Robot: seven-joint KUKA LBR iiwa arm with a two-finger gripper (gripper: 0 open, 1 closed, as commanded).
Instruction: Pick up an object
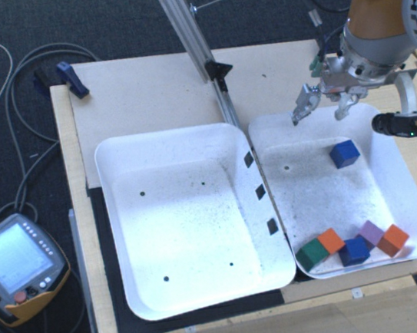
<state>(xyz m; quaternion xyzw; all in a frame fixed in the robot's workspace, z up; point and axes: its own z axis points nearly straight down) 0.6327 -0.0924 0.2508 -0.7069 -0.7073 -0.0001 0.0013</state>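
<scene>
My gripper hangs over the far edge of the right bin, open, with nothing between its two fingers. A blue cube lies alone in that bin, a little nearer the camera and to the right of the fingertips. Along the bin's near edge sits a cluster of blocks: a green one, an orange one, a dark blue one, a purple one and another orange one.
The left bin stands beside the right one. A slanted metal rail runs down between the bins from the back. A blue clamp sits at the bench's far left corner. A teach pendant lies on the floor at left.
</scene>
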